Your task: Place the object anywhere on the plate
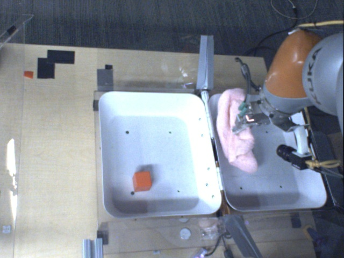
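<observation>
A pink, soft, cloth-like object [234, 138] lies along the left side of the right bin [279, 190], reaching from its back edge to about the middle. My gripper [245, 119] is low over the upper middle of this pink object, at or on its surface, and the grey arm with its orange band [287, 63] comes in from the right. The wrist hides the contact point. A small orange cube [142, 181] rests on the floor of the left bin [156, 117], near its front left.
A metal divider post [205, 63] stands between the bins at the back. A black cable part [293, 156] hangs off the arm over the right bin's right side. Black and orange markers [49, 63] lie on the bench at the far left.
</observation>
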Controlling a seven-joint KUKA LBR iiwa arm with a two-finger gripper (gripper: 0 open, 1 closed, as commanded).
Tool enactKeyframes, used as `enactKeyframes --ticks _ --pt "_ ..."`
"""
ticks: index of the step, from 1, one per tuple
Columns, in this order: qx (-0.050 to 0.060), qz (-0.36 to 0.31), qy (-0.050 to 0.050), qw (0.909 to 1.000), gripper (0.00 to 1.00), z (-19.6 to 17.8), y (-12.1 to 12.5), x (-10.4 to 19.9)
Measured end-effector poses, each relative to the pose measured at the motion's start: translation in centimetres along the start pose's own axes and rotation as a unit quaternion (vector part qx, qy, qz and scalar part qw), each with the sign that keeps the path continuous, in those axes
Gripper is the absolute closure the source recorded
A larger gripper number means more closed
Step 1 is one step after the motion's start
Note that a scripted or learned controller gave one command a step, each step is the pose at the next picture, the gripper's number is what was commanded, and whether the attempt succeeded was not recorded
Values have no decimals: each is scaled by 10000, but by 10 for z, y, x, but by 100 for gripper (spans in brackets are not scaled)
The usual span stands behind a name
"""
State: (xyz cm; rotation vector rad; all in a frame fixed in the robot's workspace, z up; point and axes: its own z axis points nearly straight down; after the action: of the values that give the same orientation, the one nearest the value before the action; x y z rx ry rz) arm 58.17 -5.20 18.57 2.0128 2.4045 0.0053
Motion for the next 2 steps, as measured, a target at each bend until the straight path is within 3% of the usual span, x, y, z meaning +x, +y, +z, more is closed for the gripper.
enactKeyframes --ticks 1,2 --pt "-9 -46 0 10000 100 -40 3 1" --pt "-15 -2060 2 9786 100 -50 36 41"
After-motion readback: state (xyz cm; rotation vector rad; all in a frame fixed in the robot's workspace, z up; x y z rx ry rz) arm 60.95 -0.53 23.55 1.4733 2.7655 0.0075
